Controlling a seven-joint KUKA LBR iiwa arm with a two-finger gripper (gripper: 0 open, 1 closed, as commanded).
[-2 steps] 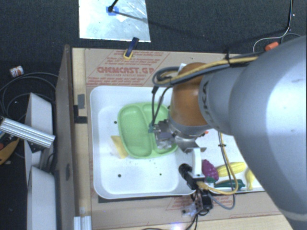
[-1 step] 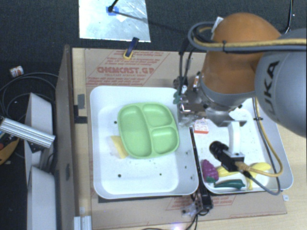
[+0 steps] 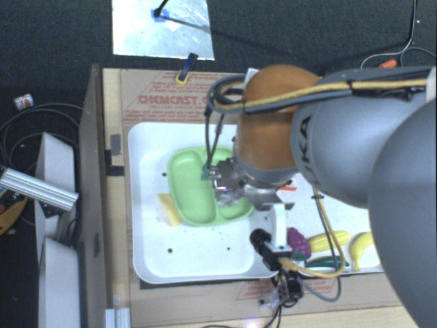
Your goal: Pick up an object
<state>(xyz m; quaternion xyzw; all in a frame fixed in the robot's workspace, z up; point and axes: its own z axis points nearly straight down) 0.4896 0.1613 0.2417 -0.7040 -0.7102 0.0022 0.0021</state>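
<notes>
Green dish [image 3: 194, 186] sits in the middle of the left bin [image 3: 147, 183], tilted a bit, with its right edge running under the gripper [image 3: 225, 191]. Can't tell if the fingers are spread or pinching anything, the wrist covers them from this angle. My guess is it's going for the dish rim, since the gripper is parked right over that edge and low in the bin.

Moving outward: a pale yellow piece [image 3: 168, 209] pokes out from under the dish's left side, touching it. The orange band [image 3: 273, 125] and the big grey arm [image 3: 369, 156] hide most of the right bin [image 3: 372, 221]. What peeks out there is a purple thing [image 3: 298, 240], a yellow banana-ish thing [image 3: 329, 240] just beside it and another yellow piece [image 3: 362, 246] further right. Those are well apart from the gripper, so probably not the target.

A smooth, shallow dish looks slippery for a rim pinch, so it could easily slide off. Cables [image 3: 229, 94] loop above the wrist.
</notes>
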